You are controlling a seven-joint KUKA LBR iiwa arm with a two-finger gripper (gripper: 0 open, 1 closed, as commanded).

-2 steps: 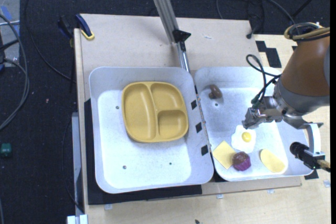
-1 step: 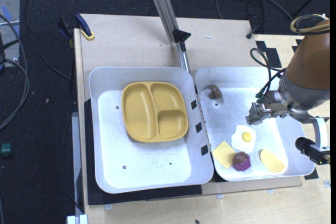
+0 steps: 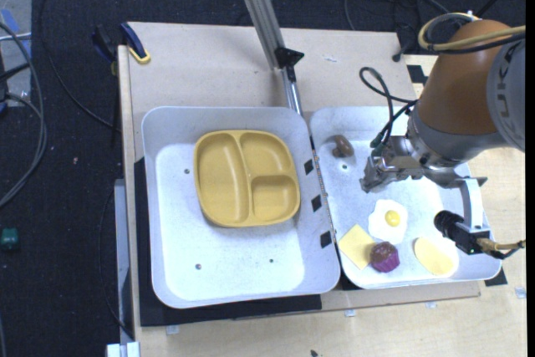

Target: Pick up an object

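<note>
My gripper (image 3: 374, 178) hangs over the right bin (image 3: 351, 123), near its middle, below the orange-banded wrist. Just under it and slightly right lies a toy fried egg (image 3: 389, 219). A small brown piece (image 3: 341, 146) rests toward the bin's far left corner, up and left of the gripper. Along the near edge sit a yellow cheese slice (image 3: 355, 245), a purple lump (image 3: 384, 257) and a pale yellow disc (image 3: 435, 256). Nothing is visibly held.
The left bin (image 3: 167, 247) holds a yellow divided plate (image 3: 247, 178). A slanted metal pole (image 3: 259, 0) runs from the top down to the gap between the bins. Cables loop beside the wrist, and a black fitting (image 3: 456, 232) sits at the right bin's right side.
</note>
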